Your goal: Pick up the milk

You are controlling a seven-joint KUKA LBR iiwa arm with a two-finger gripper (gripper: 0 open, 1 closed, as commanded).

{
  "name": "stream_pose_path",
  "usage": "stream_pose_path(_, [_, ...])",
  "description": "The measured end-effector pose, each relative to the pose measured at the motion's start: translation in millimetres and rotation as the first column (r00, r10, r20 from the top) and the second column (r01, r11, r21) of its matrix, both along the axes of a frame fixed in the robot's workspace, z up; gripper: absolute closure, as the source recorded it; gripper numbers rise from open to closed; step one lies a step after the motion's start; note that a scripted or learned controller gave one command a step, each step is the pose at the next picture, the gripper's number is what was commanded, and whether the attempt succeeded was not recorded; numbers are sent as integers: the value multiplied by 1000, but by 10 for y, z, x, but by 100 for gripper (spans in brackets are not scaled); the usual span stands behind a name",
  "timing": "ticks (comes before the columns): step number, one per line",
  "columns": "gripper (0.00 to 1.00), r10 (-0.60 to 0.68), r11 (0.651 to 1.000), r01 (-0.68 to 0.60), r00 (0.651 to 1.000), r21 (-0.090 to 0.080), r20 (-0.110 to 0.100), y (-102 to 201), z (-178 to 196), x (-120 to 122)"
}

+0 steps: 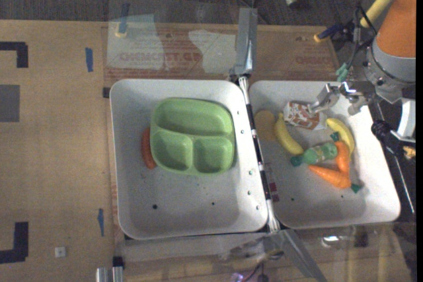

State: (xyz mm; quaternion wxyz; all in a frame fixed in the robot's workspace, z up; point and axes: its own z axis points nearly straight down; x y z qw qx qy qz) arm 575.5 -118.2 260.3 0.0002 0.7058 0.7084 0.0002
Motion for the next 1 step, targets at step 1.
stream_pose_path(1, [0, -60, 998, 60, 998, -1, 1, -119, -1348, 646])
